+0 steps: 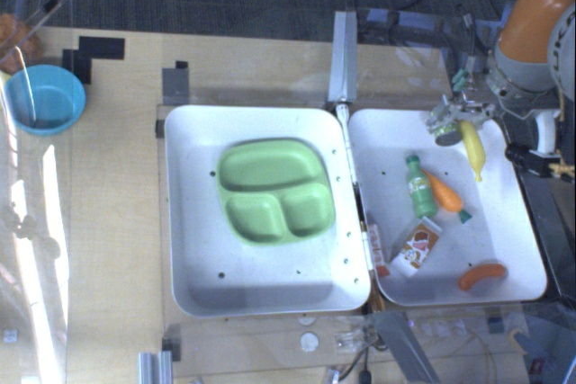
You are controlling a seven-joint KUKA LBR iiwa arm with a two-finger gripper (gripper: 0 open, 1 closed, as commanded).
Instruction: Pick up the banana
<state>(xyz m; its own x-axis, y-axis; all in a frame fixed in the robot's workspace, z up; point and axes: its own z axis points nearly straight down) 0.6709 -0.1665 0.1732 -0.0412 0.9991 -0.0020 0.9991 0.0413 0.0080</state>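
Observation:
The yellow banana [473, 150] is at the far right of the right bin [517, 225], lengthwise toward the camera. My gripper [449, 127] is at the banana's far end, just to its left, and looks to be touching or nearly touching it. From this angle I cannot make out whether the banana is in its grasp. The grey arm with its orange band [537, 0] comes in from the upper right.
The right bin also holds a green bottle [419, 186], a carrot [446, 193], a small carton [415, 248] and a sausage [481, 276]. A green divided tray [274, 190] lies in the left bin [193, 220]. A blue bowl [45, 98] stands on the bench at far left.

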